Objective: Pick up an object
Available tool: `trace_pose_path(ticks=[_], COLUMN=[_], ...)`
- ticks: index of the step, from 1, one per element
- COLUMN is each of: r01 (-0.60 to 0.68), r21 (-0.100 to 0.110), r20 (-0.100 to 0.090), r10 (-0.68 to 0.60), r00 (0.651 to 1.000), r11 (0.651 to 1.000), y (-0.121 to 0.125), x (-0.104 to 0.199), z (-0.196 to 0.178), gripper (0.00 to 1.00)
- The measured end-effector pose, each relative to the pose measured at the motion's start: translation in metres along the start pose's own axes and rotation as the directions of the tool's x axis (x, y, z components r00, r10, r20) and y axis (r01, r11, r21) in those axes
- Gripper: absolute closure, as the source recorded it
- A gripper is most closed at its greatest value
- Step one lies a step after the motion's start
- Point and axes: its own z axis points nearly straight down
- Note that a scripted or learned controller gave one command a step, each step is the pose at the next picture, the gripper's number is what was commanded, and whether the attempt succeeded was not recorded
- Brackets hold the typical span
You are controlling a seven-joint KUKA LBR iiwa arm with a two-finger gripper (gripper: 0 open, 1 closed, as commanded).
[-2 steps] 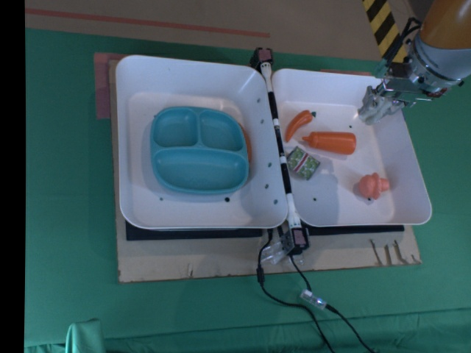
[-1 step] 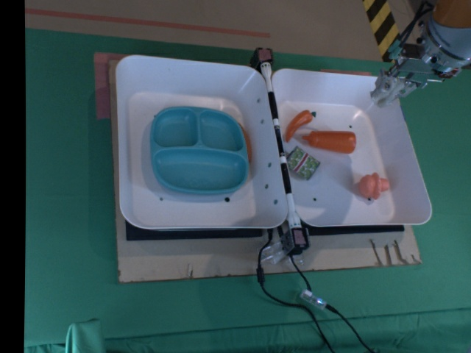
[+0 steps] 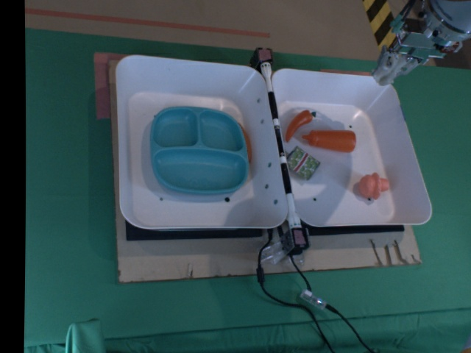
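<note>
The pincer (image 3: 388,70) hangs over the far right corner of the right bin (image 3: 409,169), above its rim; whether it is apart or together I cannot tell, and nothing shows held in it; the right bin holds four things: an orange bottle-like object (image 3: 333,140) lying on its side, tapering to a nozzle toward the left; a curved orange-red piece (image 3: 296,123) just beside it, near the divider; a small green and white packet (image 3: 303,162) lying flat below them; a pink, knobbly toy (image 3: 372,186) apart from the rest, toward the near right; the left bin (image 3: 136,87) carries a teal divided plate (image 3: 198,151) with three compartments; both bins sit on the green bench (image 3: 66,197).
</note>
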Motion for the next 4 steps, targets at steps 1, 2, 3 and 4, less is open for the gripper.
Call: trace_pose_path(ticks=[1,2,3,4], r01=[0.0,0.0,0.0,0.0], r21=[0.0,-0.001,0.002,0.002], r20=[0.0,0.0,-0.001,-0.002], r10=[0.0,0.0,0.0,0.0], r00=[1.0,1.0,1.0,1.0], r11=[1.0,1.0,1.0,1.0], y=[0.015,0.037,0.037,0.037], x=[0.0,0.0,0.033,0.068], z=[-0.014,-0.026,-0.025,-0.011], gripper=[1.0,1.0,1.0,1.0])
